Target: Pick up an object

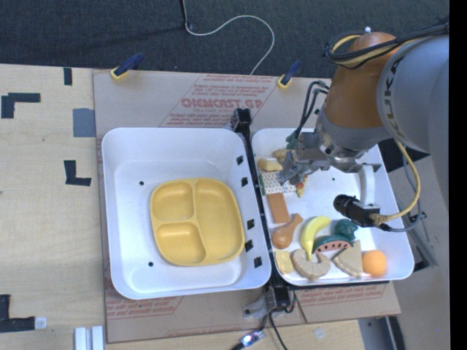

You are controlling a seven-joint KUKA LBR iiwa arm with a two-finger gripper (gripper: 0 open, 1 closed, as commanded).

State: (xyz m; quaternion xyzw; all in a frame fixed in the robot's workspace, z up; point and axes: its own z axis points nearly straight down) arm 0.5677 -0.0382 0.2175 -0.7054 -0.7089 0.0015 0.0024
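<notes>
i've got the gripper [294,173] low over the waffle piece [273,183], can't tell its finger state, and the toy looks light, stiff, best pinched across its edges.

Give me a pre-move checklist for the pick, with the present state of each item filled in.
1. Gripper over the right bin, where the toy food lies: ok.
2. Something held in the jaws: cannot tell.
3. Jaws open or shut: cannot tell.
4. Pickable items within the bin, such as banana and orange: ok.
5. Items spaced apart for a clean grasp: not ok, they crowd and touch.
6. Yellow divided plate sits flat in the left bin: ok.
</notes>
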